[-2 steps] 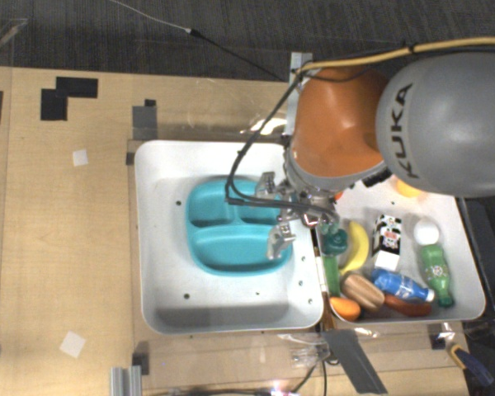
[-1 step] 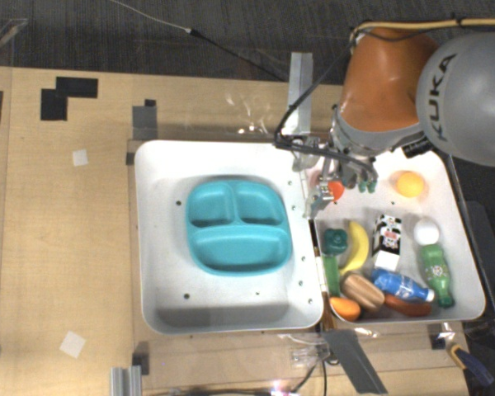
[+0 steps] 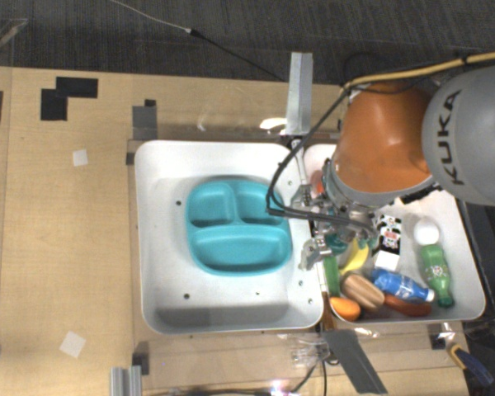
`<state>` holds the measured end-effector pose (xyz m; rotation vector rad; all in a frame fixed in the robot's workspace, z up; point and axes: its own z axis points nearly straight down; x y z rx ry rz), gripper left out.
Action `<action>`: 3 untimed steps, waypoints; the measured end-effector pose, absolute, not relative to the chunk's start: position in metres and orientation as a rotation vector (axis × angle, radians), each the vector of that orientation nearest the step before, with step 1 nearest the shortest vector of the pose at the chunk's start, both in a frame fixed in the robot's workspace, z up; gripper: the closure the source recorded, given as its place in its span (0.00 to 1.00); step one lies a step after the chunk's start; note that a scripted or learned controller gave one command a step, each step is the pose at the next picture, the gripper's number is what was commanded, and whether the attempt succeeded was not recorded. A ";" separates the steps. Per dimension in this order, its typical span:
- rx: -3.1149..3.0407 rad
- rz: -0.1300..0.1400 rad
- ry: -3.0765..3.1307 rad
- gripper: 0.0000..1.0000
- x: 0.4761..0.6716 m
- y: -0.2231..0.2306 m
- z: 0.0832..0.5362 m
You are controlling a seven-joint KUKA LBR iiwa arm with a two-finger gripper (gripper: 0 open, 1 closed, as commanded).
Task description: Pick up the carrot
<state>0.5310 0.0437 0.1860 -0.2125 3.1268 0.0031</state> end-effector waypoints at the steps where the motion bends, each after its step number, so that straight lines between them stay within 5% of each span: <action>1: -0.211 0.002 3.127 0.00 0.531 0.043 0.186; 3: -0.211 0.002 3.127 0.00 0.531 0.043 0.186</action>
